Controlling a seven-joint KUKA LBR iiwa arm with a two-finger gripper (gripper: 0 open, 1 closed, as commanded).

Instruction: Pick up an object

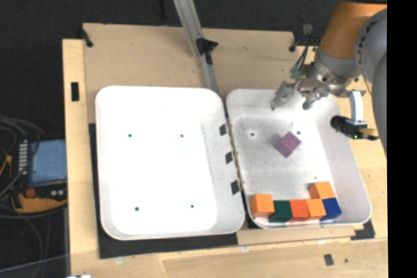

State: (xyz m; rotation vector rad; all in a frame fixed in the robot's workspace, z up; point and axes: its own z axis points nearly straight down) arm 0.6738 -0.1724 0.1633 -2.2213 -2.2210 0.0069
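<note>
While the gripper (294, 99) hangs with fingers spread apart and nothing between them over the right bin's (348, 159) twelve o'clock edge, a purple cube (287, 144) lies near the bin's middle, turned corner-up like a diamond, without clear long axis. Coloured blocks (296, 206) crowd the six o'clock wall.

The arm (355, 23) is cut off by the right edge, so only its wrist end shows. At the left edge, a blue box (47, 163) and cables (13, 140) run out of view. The near row of blocks (296, 208) partly overlaps, hiding some faces.
</note>
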